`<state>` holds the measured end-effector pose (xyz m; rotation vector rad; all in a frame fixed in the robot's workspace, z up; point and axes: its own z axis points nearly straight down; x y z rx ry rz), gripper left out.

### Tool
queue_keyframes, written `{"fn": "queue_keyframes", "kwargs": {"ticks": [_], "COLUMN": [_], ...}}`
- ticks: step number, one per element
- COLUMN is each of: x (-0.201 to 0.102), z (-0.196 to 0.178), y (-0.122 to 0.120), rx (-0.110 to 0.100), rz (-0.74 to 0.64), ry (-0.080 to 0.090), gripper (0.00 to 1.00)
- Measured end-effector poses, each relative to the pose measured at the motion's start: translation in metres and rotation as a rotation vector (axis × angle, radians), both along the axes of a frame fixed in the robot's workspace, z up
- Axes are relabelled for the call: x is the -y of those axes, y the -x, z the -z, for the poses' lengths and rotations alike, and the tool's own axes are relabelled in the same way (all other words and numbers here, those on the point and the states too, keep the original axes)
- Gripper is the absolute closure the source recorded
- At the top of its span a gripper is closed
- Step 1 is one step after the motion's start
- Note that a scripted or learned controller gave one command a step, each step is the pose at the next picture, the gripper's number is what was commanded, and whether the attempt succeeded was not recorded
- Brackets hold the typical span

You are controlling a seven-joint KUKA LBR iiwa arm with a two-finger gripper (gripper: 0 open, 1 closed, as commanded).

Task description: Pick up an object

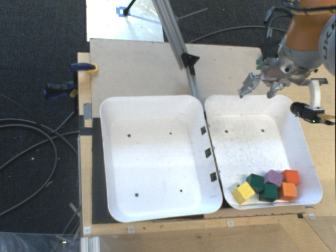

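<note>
Gripper (pixel 261 87) (spread) above right bin (pixel 302 135)

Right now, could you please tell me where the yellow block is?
The yellow block lies in the right bin, at its near edge, leftmost of the cluster, beside a green block.

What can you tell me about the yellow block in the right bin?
The yellow block is a small cube with flat, matte faces, plain yellow with no markings visible, perhaps painted wood or foam. It lies turned at an angle on the floor of the right bin, near its front edge, at the left end of a cluster of blocks. A green block sits against its right side. The hand is far off, over the bin's back rim.
</note>
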<state>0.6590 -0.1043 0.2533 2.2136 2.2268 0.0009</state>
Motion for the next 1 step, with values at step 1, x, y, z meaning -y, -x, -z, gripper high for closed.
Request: {"fn": "queue_keyframes", "kwargs": {"ticks": [1], "x": [0.0821], "z": [0.089], "y": [0.0655], "rx": [-0.01], "rz": [0.013], "ry": [0.001], "gripper": [0.0]}}
